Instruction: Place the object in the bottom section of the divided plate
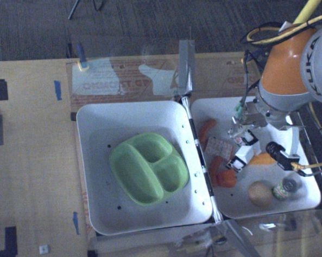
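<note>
The green divided plate (pixel 149 168) lies in the left bin (pixel 95 124), its long axis slanting from upper left to lower right, three sections showing. In the right bin (pixel 312 197) lie two reddish pieces (pixel 207 129), an orange lump (pixel 262 159), a brown ball (pixel 259 192) and a small jar (pixel 284 188). The gripper (pixel 239 147) hangs over this clutter; whether it's open or holding anything, I can't tell.

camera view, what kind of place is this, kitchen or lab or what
Probably a robotics lab bench, not a kitchen. A KUKA arm reaches over two white bins on a plywood benchtop marked with blue tape, and a green divided plate lies in the left bin.
</note>
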### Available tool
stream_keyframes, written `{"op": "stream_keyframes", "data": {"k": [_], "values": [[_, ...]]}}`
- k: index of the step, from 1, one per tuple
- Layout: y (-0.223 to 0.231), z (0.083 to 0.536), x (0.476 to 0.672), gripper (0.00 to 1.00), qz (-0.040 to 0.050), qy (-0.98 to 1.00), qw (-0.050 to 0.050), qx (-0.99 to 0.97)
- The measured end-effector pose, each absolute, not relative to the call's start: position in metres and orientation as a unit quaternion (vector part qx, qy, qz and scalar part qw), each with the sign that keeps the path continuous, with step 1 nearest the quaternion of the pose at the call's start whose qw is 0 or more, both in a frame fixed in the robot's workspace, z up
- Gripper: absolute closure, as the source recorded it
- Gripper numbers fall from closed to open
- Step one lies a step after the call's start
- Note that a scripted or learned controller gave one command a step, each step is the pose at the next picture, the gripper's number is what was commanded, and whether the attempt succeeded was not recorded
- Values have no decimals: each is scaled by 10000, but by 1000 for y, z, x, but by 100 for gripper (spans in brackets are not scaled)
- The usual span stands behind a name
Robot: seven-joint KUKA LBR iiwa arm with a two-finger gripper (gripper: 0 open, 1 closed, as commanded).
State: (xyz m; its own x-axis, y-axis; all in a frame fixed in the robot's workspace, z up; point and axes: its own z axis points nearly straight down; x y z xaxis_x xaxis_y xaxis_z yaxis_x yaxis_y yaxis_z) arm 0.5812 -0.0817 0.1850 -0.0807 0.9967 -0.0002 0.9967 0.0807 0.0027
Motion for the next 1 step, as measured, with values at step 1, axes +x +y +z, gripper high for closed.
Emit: {"op": "stream_keyframes", "data": {"k": [1], "values": [[-142, 194, 519, 100, -9, 6254, -12, 7803]]}}
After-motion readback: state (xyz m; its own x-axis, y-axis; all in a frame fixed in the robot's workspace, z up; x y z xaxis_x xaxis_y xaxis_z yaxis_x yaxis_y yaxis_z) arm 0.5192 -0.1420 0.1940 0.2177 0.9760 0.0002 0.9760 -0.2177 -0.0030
